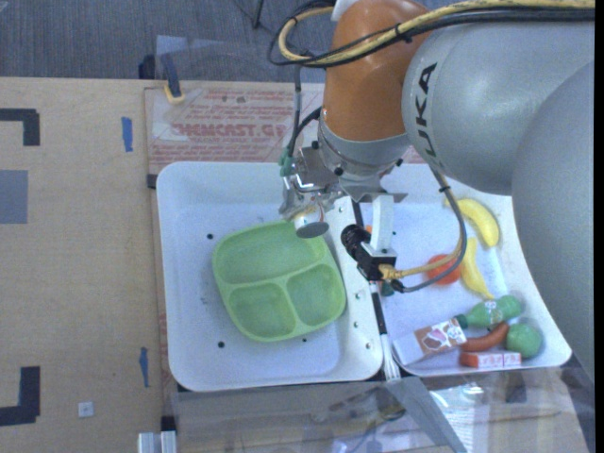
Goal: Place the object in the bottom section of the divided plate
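A light green divided plate (278, 281) lies in the left white bin (189, 253), with one wide section toward the back and two smaller sections toward the front. My gripper (310, 221) hangs under the orange wrist band, just over the plate's back right rim. The wrist hides most of the gripper, and I see no object in it. Toy foods lie in the right bin (557, 347): a yellow banana (481, 223), an orange-red piece (445, 268), a green bottle-shaped toy (493, 311), a red pepper-like piece (483, 340) and a green round fruit (525, 340).
The big grey arm covers the back of the right bin and the divider between the bins. A small printed packet (441, 336) sits at the right bin's front left. A second yellow piece (474, 274) lies by the cable. Cardboard (75, 253) lies to the left of the bins.
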{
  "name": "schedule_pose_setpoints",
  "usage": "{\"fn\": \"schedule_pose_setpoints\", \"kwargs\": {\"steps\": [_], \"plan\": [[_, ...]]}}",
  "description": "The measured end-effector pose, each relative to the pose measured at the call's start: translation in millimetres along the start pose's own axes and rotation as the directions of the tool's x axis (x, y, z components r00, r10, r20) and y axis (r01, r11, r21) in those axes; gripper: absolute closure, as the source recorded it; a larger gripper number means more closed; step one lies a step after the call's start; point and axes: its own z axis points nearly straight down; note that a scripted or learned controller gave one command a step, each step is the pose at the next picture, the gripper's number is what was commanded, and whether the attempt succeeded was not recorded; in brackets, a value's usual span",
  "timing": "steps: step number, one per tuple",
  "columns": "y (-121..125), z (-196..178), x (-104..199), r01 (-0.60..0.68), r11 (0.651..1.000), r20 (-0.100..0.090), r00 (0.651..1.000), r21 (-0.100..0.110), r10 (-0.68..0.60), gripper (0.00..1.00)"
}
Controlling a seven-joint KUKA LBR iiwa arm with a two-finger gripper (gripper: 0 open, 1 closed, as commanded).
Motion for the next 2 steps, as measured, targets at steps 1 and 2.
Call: {"fn": "schedule_pose_setpoints", "kwargs": {"steps": [1, 2], "plan": [[0, 0, 0, -0.001, 1.000, 0.000, 1.000, 0.000, 0.001, 0.00], [54, 20, 4, 0.377, 0.926, 0.003, 0.926, -0.007, -0.377, 0.00]]}}
